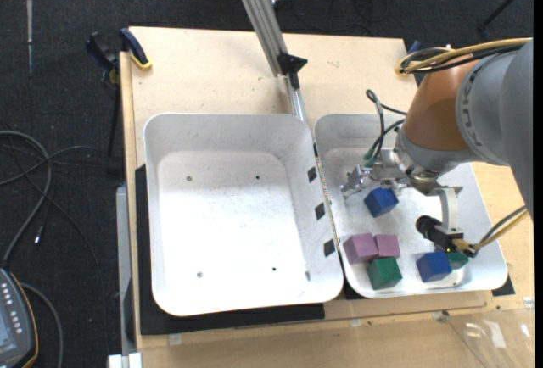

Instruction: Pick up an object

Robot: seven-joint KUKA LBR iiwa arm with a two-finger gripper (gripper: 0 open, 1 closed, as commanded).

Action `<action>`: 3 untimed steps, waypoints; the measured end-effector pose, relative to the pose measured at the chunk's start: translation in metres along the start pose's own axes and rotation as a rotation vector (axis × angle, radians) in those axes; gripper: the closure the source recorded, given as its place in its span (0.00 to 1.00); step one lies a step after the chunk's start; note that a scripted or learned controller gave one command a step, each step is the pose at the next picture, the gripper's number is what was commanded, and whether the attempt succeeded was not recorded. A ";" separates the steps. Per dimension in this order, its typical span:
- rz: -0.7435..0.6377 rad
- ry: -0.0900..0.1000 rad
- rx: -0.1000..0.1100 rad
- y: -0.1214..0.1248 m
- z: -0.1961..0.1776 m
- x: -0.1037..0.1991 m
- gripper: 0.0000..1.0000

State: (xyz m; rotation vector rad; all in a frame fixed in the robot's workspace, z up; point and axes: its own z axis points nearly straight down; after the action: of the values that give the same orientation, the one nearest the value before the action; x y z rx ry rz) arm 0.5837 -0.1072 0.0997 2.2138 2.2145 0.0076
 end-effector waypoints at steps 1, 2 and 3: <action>0.002 0.002 0.005 -0.037 0.002 0.003 0.00; 0.002 0.002 0.003 -0.035 -0.008 0.003 1.00; -0.011 0.007 0.003 0.003 -0.100 0.107 1.00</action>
State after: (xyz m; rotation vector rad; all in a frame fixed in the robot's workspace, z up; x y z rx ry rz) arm 0.5855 0.0001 0.1990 2.2066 2.2315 0.0126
